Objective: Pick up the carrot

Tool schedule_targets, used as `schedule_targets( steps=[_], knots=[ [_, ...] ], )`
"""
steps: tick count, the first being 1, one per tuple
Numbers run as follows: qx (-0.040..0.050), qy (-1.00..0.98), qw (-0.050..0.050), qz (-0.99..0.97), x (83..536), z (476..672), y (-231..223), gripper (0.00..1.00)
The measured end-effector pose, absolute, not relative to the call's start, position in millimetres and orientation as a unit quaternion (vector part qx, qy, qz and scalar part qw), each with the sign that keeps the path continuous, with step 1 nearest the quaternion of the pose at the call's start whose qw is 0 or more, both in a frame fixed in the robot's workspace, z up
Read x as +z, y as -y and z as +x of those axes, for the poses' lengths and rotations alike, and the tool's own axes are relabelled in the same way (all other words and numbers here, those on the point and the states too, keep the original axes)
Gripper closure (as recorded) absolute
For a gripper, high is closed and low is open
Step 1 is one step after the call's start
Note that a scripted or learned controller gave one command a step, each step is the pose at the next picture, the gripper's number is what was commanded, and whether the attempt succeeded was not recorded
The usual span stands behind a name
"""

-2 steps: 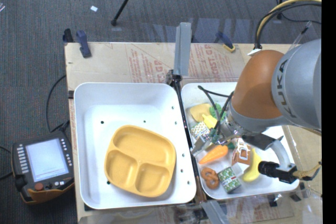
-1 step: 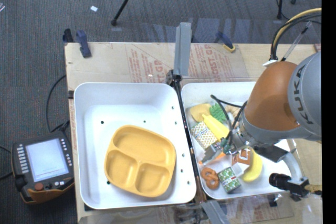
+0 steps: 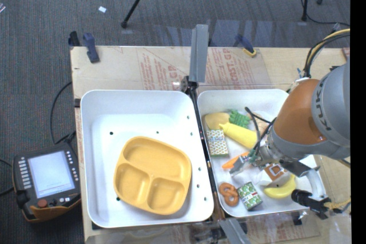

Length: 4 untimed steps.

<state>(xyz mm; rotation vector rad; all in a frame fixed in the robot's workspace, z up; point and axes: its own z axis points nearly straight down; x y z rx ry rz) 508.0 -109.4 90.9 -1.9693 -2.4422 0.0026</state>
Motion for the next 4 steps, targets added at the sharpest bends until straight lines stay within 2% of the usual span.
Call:
schedule_targets(
  steps=[1, 2, 3, 4],
  knots=[
    [0.0011, 0.733, 0.002, -0.68, 86.0, 552.2, 83.7, 0.0],
    [0.002, 0.56, 0.002, -0.829, 86.4, 571.6, 117.3, 0.0],
    [0.0046, 0.563, 0.004, -0.826, 94.8, 570.9, 114.2, 1.0],
    [0.0046, 0.564, 0.005, -0.826, 94.3, 571.2, 112.7, 0.0]
  ],
)
